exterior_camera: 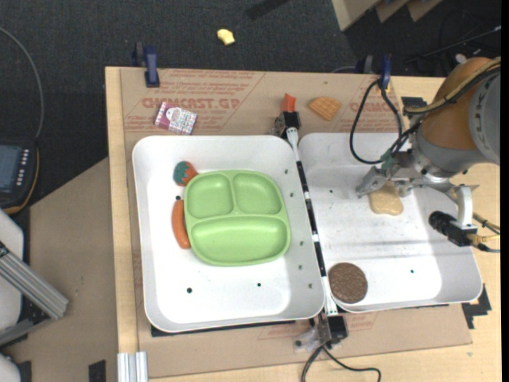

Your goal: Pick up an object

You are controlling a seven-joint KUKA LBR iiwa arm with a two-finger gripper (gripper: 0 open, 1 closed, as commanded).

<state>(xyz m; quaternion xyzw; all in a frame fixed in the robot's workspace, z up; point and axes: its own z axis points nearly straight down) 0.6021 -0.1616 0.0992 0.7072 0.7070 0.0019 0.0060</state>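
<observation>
Gripper point(387, 179) directly over the tan cookie point(387, 204) in the right bin point(445, 285); finger state cannot be told. Brown disc point(347, 282) lies below-left of the cookie.

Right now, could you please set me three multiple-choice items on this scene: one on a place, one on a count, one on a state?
1. Where does the green tray lie?
A. left bin
B. right bin
C. the floor

2. How many compartments has the green tray?
A. two
B. three
C. five

3. How does the gripper stand to the tan piece?
A. lifting it clear of the bin
B. far off, above the left bin
C. right over its upper edge

Key: 1 A, it rests inside the left bin. 2 B, two small above one wide. 3 C, the piece lies on the right bin floor.
</observation>
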